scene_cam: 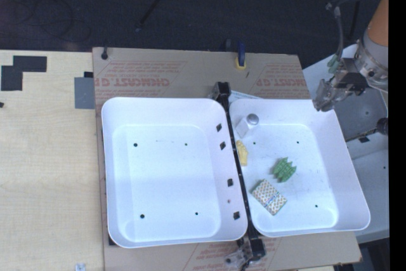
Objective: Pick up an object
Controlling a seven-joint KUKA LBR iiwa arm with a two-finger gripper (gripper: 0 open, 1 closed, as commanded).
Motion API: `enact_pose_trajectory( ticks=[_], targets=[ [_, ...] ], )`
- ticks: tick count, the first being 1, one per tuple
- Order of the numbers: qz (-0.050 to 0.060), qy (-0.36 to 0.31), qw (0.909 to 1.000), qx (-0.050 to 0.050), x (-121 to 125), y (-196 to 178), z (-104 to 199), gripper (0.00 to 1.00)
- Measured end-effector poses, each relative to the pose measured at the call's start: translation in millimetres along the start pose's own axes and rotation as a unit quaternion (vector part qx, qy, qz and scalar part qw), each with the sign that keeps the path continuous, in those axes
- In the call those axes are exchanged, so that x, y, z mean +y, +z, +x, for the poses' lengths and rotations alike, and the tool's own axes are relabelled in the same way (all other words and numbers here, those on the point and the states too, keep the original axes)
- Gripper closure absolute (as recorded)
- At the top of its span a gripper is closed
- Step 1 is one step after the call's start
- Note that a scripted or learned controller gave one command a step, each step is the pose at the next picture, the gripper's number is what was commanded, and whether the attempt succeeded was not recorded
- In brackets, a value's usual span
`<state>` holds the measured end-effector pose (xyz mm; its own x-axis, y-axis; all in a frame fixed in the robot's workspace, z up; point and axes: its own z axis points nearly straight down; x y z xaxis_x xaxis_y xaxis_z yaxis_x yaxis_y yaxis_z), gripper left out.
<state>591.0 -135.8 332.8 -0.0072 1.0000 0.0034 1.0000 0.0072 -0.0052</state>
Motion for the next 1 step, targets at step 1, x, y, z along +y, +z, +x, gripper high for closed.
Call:
enact_pose_trajectory(
  ticks=[1],
  targets=[
    [-0.005, 0.003, 1.0000, -0.003, 15.9, -58.4, -23.5, 1.00]
  ],
)
